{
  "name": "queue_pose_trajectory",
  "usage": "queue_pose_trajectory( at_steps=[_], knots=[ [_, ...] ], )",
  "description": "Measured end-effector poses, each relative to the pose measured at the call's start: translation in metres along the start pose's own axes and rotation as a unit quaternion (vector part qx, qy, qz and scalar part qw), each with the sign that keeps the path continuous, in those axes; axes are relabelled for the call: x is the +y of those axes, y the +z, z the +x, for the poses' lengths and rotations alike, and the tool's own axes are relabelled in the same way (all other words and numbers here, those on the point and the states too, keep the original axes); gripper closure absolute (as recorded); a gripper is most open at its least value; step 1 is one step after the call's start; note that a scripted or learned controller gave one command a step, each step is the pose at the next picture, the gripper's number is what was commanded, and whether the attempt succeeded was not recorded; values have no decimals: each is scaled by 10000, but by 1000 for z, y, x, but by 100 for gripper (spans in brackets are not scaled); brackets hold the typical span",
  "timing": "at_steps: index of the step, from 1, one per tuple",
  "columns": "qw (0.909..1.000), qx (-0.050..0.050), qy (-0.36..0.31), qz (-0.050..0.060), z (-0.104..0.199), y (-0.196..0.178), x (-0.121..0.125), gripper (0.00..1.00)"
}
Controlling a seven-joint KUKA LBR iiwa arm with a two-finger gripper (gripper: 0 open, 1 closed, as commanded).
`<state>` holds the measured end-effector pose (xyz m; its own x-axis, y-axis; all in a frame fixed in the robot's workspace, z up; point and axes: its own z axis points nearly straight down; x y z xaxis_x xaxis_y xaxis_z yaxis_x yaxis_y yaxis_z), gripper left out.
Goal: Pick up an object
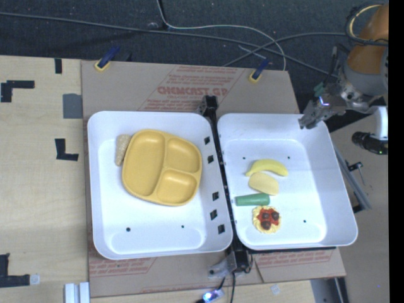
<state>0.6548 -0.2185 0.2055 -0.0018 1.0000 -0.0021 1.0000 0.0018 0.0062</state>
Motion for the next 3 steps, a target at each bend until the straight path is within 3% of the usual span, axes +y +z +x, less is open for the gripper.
queue_pose_trajectory(
  at_steps=[1, 3],
  knots=[
    [10000, 4, 0, 10, 0, -39, 1, 100],
    [10000, 16, -15, 39, 95, -36, -32, 100]
  ],
)
